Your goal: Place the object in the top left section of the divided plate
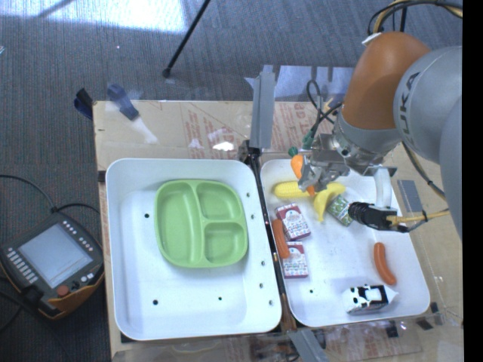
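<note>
The arm (pixel 407 96) reaches over the right bin (pixel 411 277); the left bin (pixel 136 292) holds the green divided plate (pixel 201 222), whose top left section lies bare with open white floor around the plate. The gripper (pixel 313 173) hangs above the right bin's far left corner, over an orange carrot (pixel 297 162) and two bananas (pixel 306 193); whether its jaws are open I cannot tell. Beside the bananas lie two small cartons (pixel 293 240), a sausage (pixel 384 263) and a black-and-white box (pixel 367 298), well apart from the plate. Which object is meant I cannot tell.
</note>
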Robot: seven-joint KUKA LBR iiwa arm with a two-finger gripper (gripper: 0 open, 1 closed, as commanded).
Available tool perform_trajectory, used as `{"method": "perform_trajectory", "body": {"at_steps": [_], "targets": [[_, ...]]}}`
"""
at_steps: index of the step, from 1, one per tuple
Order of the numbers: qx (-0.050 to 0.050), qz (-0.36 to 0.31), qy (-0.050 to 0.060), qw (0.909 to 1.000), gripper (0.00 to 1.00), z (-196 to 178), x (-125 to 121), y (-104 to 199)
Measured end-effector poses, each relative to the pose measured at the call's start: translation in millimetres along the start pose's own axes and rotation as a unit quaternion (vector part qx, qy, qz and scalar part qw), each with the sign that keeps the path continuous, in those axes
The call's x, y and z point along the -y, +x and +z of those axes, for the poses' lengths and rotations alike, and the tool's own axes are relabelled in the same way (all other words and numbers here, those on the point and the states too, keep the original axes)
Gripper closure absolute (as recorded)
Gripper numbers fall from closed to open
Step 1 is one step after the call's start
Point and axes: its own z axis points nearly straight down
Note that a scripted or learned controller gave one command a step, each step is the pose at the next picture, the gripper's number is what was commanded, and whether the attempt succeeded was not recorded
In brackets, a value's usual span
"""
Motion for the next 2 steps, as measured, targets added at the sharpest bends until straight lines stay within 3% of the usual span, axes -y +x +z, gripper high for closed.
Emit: {"method": "perform_trajectory", "body": {"at_steps": [1, 2], "targets": [[0.000, -0.173, -0.001, 0.9849, 1.00, 33.4, -23.9, 61.7], [0.000, -0.173, -0.001, 0.9849, 0.00, 33.2, -24.0, 61.6]]}}
